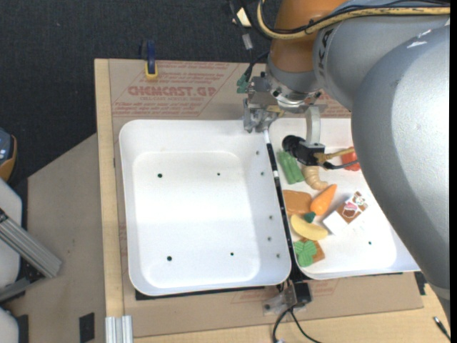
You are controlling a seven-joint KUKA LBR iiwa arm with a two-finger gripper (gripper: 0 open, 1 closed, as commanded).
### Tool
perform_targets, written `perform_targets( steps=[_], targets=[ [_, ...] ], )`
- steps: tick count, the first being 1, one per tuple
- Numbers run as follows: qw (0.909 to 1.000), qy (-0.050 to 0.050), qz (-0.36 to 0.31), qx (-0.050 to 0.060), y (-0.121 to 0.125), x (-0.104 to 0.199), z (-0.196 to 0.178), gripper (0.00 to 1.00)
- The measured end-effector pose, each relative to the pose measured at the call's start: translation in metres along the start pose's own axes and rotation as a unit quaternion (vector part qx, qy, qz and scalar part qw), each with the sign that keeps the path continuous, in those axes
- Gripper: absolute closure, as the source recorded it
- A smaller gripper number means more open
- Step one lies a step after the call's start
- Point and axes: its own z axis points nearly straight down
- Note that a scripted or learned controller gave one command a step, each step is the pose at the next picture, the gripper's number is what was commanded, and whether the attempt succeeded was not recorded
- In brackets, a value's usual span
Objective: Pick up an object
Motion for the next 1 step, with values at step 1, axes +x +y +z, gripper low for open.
perform_targets(
  steps=[1],
  targets=[
    [1.0, 0.0, 0.001, 0.0, -0.0004, 0.0527, -0.0186, 1.0]
  ],
)
